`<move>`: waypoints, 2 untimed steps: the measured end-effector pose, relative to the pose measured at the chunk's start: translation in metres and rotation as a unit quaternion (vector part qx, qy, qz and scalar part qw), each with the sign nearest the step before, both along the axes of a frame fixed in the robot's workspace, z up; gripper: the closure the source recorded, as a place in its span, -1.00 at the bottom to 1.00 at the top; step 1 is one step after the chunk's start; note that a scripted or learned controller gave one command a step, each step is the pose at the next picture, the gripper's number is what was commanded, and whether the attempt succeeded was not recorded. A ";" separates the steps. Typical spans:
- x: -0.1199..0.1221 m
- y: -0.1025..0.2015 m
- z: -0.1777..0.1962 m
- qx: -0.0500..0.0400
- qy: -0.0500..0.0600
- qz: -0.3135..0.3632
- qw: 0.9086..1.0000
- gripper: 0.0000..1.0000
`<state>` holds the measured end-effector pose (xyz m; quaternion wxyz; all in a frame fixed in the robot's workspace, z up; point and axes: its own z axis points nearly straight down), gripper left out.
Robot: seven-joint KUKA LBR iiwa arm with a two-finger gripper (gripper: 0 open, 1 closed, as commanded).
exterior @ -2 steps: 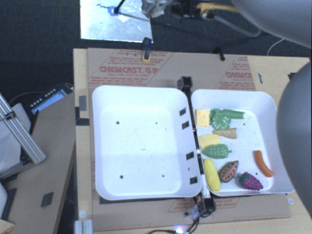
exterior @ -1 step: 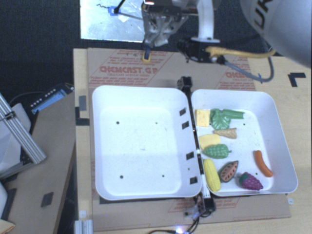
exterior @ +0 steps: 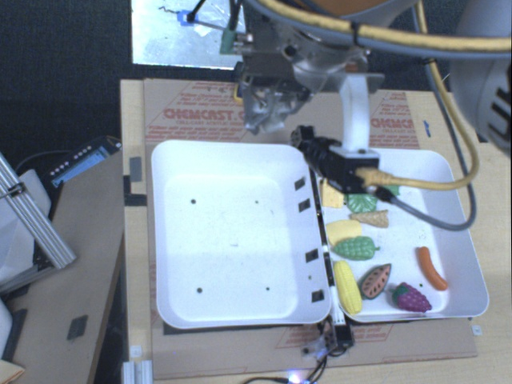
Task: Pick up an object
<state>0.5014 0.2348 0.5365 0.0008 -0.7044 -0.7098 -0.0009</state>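
Two white bins sit side by side on the bench: the left bin [exterior: 232,238] at the centre of the frame and the right bin [exterior: 460,246] at lower right. All the task's things lie in the right bin, grouped along its left and lower parts.

We count seven toy foods that we can make out: one corn cob [exterior: 346,286] against the divider at the bottom, one yellow piece [exterior: 342,230] above it, one green bumpy piece [exterior: 356,248] between them, one green leafy piece [exterior: 362,202], one tan wedge [exterior: 373,218], one brown oval piece [exterior: 374,281], one bunch of purple grapes [exterior: 411,298] and one orange sausage [exterior: 432,268], which makes eight. Another yellowish piece [exterior: 331,194] may lie partly hidden under the black cable fitting [exterior: 340,166].

The gripper [exterior: 268,106] hangs at the upper centre of the frame, above the cardboard [exterior: 192,110] behind the bins and well apart from every toy. Whether its claw stands apart or together we cannot tell; the metal there is blurred, and we see nothing between it.

We judge the task to be at its start, with nothing lifted. The next move calls for carrying the gripper toward the lower right, over the right bin, and choosing a target. The sausage and the grapes lie with more free floor around them than the pieces crowded near the divider, so they look the easier pick.
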 end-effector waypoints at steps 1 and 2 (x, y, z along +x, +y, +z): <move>0.010 -0.001 -0.001 -0.001 -0.001 -0.003 1.000 1.00; 0.032 -0.001 -0.001 -0.001 -0.001 -0.004 1.000 1.00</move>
